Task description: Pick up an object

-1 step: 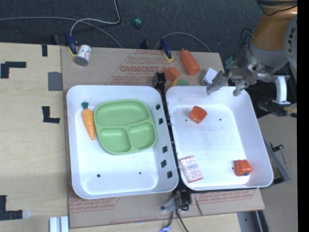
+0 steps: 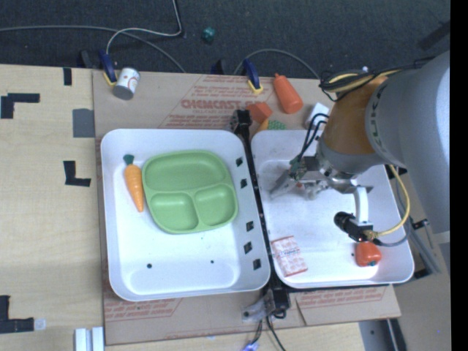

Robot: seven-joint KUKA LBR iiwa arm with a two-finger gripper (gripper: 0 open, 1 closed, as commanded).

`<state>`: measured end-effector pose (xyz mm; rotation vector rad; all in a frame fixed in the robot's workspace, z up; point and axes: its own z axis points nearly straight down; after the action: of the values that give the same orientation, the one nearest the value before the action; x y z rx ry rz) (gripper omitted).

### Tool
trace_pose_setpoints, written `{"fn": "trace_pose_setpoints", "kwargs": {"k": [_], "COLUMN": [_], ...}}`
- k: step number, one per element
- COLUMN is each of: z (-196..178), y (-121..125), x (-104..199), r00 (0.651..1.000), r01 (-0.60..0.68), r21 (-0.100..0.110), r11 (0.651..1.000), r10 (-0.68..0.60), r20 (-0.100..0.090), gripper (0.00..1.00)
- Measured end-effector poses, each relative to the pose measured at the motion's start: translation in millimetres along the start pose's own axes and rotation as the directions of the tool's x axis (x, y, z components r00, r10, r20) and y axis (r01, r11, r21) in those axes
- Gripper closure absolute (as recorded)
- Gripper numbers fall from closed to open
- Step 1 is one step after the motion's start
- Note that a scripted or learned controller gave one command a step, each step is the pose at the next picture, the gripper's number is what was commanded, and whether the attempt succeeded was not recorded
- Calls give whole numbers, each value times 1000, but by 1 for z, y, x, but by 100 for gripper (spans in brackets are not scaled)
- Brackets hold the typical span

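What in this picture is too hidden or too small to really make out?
- The hand in the camera view: small and blurred, part under the arm's wrist.
- Right bin: its right part is covered by the arm.
- Small packet: print too small to read.

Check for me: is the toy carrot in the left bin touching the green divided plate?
Cannot tell. In the camera view the carrot lies right along the green plate's left rim, with no clear gap or contact visible.
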<state>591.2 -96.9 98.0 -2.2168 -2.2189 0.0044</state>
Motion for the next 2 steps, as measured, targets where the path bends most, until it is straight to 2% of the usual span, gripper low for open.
{"fn": "trace_pose_setpoints", "kwargs": {"k": [1, 2], "z": [12, 12], "y": [52, 77], "x": [-5, -22], "r00": [1000, 1000], "r01": [1, 2], "r21": [-10, -9], "r11": [1000, 1000], "r10": [-1, -2], "r20": [4, 2], "gripper": [0, 0]}}
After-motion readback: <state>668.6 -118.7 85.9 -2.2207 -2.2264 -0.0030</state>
